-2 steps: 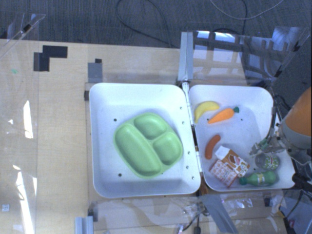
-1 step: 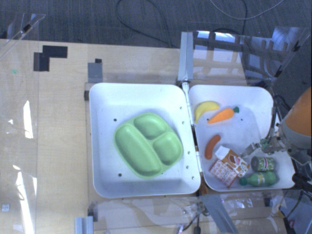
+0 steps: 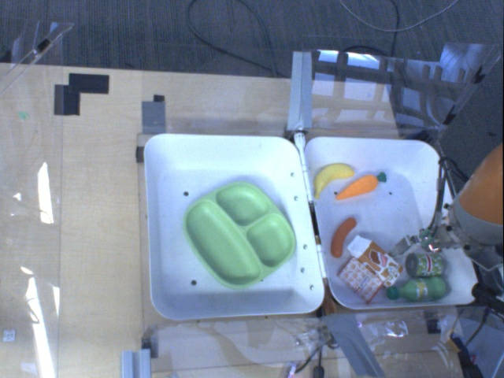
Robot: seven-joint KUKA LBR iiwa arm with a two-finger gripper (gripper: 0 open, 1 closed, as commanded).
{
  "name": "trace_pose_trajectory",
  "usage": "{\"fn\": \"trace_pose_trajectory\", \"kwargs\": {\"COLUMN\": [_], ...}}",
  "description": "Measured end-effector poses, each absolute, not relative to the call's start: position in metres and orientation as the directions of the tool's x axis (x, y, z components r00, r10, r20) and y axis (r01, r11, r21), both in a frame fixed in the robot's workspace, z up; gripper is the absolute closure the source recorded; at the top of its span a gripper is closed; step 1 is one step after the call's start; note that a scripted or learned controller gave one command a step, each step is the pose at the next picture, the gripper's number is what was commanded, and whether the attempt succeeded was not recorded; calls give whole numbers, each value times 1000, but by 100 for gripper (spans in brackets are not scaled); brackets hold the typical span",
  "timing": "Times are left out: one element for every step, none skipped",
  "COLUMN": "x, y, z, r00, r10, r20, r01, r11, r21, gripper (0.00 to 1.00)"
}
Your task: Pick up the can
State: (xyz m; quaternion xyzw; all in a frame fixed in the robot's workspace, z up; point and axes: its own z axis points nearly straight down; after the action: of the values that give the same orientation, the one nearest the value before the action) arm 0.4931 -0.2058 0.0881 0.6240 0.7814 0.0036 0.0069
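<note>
Two bins sit side by side; nearest, in the right bin (image 3: pixel 425 152), a green bottle (image 3: pixel 417 290) lies touching the can (image 3: pixel 425 264). The gripper (image 3: pixel 423 242) hovers just above the can, its opening impossible to judge. Farther back lie a sausage (image 3: pixel 343 236), carrot (image 3: pixel 358 187) and banana (image 3: pixel 331 176).

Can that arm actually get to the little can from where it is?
Probably yes: the gripper is right at the can, which lies uncovered, though a green bottle crowds it.
</note>
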Motion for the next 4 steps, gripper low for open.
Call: {"fn": "trace_pose_trajectory", "kwargs": {"x": [496,496,493,492], "y": [-205,-205,-206,-205], "z": [97,97,88,88], "r00": [-225,-223,-248,-103], "r10": [974,975,969,995], "r20": [-6,-6,-6,-1], "r01": [974,975,969,995], "r11": [225,224,248,103], "r21": [17,17,13,12], "gripper": [100,0,0,0]}}
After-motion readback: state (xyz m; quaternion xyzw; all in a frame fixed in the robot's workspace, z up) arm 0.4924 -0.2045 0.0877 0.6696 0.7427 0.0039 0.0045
